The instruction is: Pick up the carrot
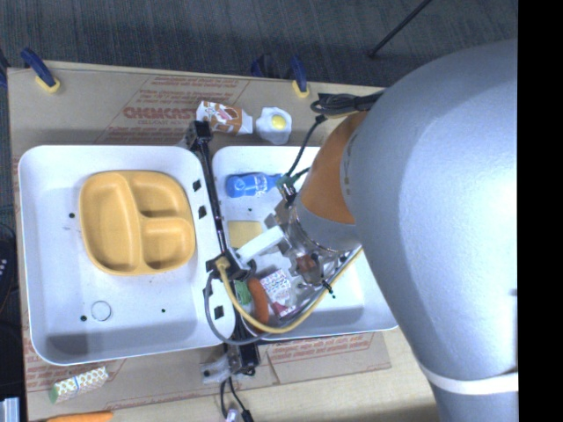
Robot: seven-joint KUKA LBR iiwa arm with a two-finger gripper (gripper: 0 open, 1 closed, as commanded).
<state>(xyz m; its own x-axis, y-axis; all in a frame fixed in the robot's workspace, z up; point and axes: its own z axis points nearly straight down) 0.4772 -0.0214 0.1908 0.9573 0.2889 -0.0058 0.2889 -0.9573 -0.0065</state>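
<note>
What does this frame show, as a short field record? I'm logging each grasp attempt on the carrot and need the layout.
left bin: holds a yellow divided plate
right bin: holds a blue object near its far end and the carrot near its front edge
gripper: low inside the right bin, beside the carrot; grasp cannot be judged
arm: covers most of the right bin
behind the bins: a small carton and a yellow-and-white object

Even, soft overhead light, no harsh glare. Faint shadows w/ dim floor beyond the gripper [280, 281]. Slightly soft, low-res; big arm [440, 227] nearest lens blurred.
</note>
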